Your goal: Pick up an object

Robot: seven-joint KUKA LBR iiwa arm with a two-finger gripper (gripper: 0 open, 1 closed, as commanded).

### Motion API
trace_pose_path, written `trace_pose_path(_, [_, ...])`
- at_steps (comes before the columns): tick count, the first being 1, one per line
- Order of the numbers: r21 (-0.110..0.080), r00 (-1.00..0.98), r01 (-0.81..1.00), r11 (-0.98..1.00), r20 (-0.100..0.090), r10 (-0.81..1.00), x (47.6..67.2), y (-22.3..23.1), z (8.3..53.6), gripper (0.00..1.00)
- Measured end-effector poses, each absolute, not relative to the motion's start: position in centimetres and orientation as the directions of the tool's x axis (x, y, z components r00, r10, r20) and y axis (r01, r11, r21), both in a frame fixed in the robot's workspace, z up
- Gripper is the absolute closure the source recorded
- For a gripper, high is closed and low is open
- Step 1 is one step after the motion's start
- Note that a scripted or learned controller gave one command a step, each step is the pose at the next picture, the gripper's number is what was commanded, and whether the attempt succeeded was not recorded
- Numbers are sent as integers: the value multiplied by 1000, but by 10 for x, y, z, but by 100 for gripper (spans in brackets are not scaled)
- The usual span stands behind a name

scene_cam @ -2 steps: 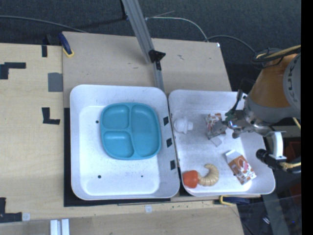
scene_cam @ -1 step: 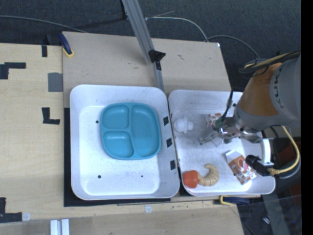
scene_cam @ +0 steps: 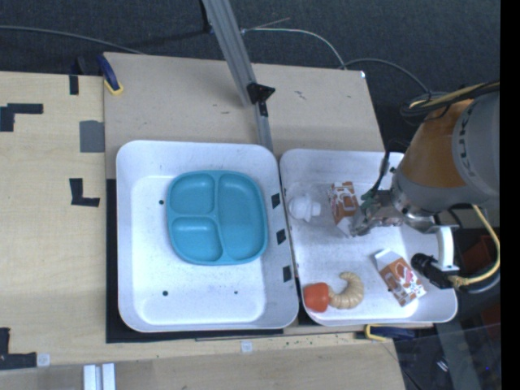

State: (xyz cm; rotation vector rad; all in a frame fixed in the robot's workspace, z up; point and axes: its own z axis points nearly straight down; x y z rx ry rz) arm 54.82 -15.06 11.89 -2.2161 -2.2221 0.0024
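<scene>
The pale wooden counter [scene_cam: 49, 218] carries two shallow white plastic bins side by side, and the grey arm with its orange band [scene_cam: 443, 157] leans in from the right over the right-hand bin [scene_cam: 313, 165]. The left-hand bin [scene_cam: 134, 299] holds a smooth turquoise divided plate [scene_cam: 218, 218], lying flat with three compartments. In the right bin the hand [scene_cam: 363, 220] sits low, just beside a small red-and-white printed carton [scene_cam: 344, 201]; whether it is gripping anything I cannot tell from here, since the wrist hides it. Left of that carton lies a clear, glossy cup-like piece [scene_cam: 305, 207], hard to make out against the white. Nearer the front edge rests a second small carton, red and white [scene_cam: 400, 278], tilted against the bin's wall, then a curved tan croissant-shaped toy [scene_cam: 348, 292] touching a round red tomato-like ball [scene_cam: 317, 297]. I'd guess the nearby carton is the target. Its slick cardboard faces could slip out if caught on a corner, and a skewed approach may just nudge it into the clear piece.
</scene>
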Motion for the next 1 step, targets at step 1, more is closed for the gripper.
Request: trace_pose_path(1, [3, -2, 1000, 2, -1, 1000, 557, -147, 166, 100])
